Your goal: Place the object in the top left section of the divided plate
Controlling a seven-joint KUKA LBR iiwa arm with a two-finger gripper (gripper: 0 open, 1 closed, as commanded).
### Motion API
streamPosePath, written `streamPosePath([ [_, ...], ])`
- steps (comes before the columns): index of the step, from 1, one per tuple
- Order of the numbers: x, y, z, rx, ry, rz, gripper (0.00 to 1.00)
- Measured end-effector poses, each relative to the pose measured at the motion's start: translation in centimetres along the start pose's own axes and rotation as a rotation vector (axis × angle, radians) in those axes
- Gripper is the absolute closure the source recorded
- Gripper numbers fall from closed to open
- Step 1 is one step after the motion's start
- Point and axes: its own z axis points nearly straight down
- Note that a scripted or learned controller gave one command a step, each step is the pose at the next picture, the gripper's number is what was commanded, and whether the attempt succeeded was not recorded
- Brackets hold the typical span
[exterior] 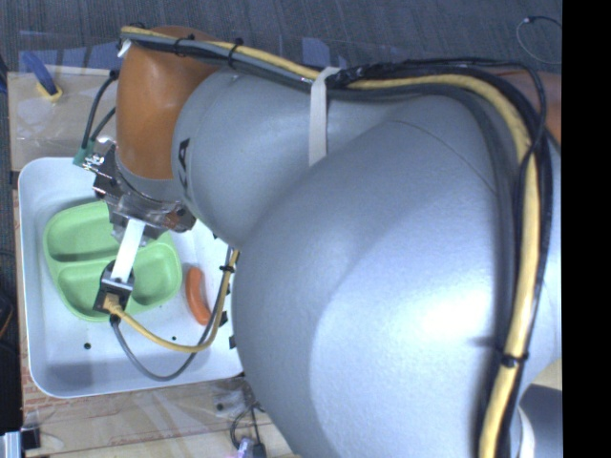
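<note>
Bulky grey arm (382, 256), orange band (153, 113), seemingly yellow cabling (430, 79).

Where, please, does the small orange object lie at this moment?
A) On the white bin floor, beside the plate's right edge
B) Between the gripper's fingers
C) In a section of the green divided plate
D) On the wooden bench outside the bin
A: the orange object rests on the floor of the white bin, just right of the green divided plate and outside its sections.
</note>
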Motion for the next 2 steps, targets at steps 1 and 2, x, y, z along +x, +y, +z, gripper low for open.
streamPosePath([
  [1, -5.7, 0.7, -2.3, 0.002, -0.001, 0.082, 1.0],
  [2, -9.2, -2.8, 0.3, 0.002, -0.004, 0.086, 1.0],
])
